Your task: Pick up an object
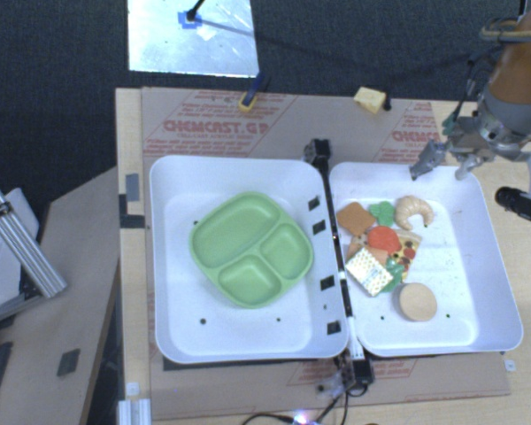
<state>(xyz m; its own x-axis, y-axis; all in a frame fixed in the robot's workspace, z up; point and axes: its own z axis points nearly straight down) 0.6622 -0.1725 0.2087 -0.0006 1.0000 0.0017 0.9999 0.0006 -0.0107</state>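
Camera view looks down at a slant on two shallow white bins set side by side, and the right bin (478,237) serves best as the landmark. Inside it, toward the wall it shares with the left bin (173,237), the candidate objects lie bunched in a cluster: a croissant (413,209) at the top, a brown toast-like piece (356,218) and a green item (383,211) beside it, a red piece (385,239) below them, a patterned white packet (368,271) lower still, and a round tan disc (418,302) nearest the bin's front edge. The gripper (445,161) hangs over the bin's far right corner, raised above the floor, its two fingers spread apart with nothing between them. That pose reads as an approach stance: open and high so it can come down over a target without knocking the neighbours. The croissant looks like the nearest option, and it sits somewhat clear on its outer side, which should ease a grasp. The left bin holds a green divided plate (250,250), well apart from the cluster. No pick has been made yet.
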